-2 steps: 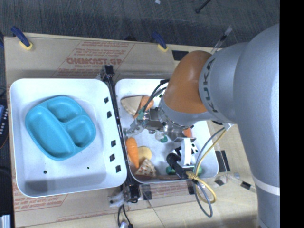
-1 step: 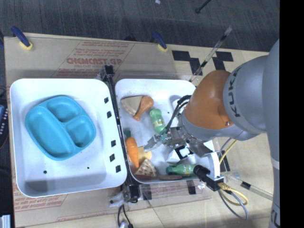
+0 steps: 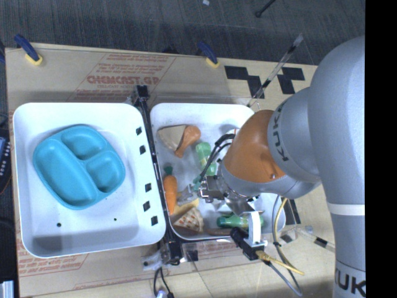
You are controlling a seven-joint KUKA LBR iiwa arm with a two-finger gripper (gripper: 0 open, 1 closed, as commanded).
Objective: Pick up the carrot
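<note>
One carrot (image 3: 170, 193) lies in the right bin (image 3: 186, 112), close to its left wall: a short, smooth orange stick, lengthwise toward the camera, with its near end beside a pale wedge that looks like a slice of pizza (image 3: 190, 218). Farther back in the same bin rests a tan and orange piece shaped like a chunk of bread (image 3: 178, 138), and small green items (image 3: 203, 149) sit near the middle. The arm (image 3: 322, 141), grey and glossy with a rounded orange band, reaches in from the right and covers much of that bin; the gripper (image 3: 208, 188) hangs low just right of the carrot, and whether it is spread or pressed together cannot be told from here. The left bin (image 3: 37, 120) is shallow white plastic with rounded corners and holds a blue divided plate (image 3: 77, 165) with three compartments. Both bins sit side by side on a brown cardboard-covered counter (image 3: 118, 73) printed with red lettering, blue clamps (image 3: 28, 49) at its far edge, and dark carpet (image 3: 124, 11) beyond.
</note>
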